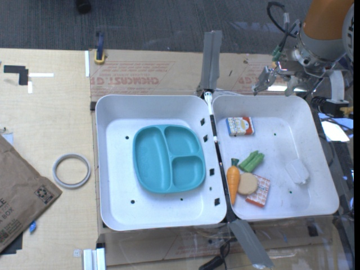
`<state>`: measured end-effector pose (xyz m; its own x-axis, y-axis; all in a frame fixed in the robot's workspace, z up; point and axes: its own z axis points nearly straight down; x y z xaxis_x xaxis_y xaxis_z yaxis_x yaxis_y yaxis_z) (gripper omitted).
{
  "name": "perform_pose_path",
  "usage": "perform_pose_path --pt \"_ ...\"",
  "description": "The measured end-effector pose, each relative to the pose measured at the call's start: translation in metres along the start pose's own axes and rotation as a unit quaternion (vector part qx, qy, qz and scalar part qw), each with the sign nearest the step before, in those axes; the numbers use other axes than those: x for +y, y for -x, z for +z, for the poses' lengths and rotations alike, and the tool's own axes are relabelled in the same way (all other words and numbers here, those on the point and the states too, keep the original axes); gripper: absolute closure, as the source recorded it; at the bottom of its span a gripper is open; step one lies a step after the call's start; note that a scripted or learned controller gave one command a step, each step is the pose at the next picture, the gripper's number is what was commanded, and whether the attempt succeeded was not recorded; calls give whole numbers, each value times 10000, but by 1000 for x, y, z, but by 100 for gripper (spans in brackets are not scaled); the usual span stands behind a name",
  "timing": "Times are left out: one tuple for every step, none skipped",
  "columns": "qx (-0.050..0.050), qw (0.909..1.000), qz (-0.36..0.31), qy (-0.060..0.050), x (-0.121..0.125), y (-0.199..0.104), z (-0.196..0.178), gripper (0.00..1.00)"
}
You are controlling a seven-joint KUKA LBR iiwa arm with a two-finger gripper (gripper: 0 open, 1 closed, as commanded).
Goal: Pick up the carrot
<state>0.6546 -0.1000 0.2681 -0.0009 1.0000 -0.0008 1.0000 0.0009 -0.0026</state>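
Worktop (pixel 45 111): 2 white bins side by side. Left bin (pixel 112 167) holds 1 teal divided plate (pixel 169 157), 3 compartments. Right bin (pixel 315 151) holds 1 carrot (pixel 233 180), 1 green veg piece (pixel 251 161), 1 round tan biscuit-like item (pixel 247 183) touching the carrot, 1 red-white packet (pixel 260 191) under it, 1 small carton (pixel 240 126), 1 clear plastic piece (pixel 297 171). On the worktop left of the bins: 1 tape ring (pixel 71 170), 1 cardboard box (pixel 19 198). Carrot lies at the right bin's near-left wall, tip toward the camera. Gripper (pixel 281 79) sits above the right bin's far rim, well apart from the carrot; can't tell if it's open or closed.
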Motion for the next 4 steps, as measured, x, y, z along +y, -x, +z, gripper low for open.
perform_pose_path --pt "0 9991 435 -14 -88 -60 65 0" --pt "1 9963 856 -8 -148 -68 78 0" --pt "1 9919 1267 -3 -138 -57 78 0" --pt "1 9904 1386 -13 -120 0 144 0"
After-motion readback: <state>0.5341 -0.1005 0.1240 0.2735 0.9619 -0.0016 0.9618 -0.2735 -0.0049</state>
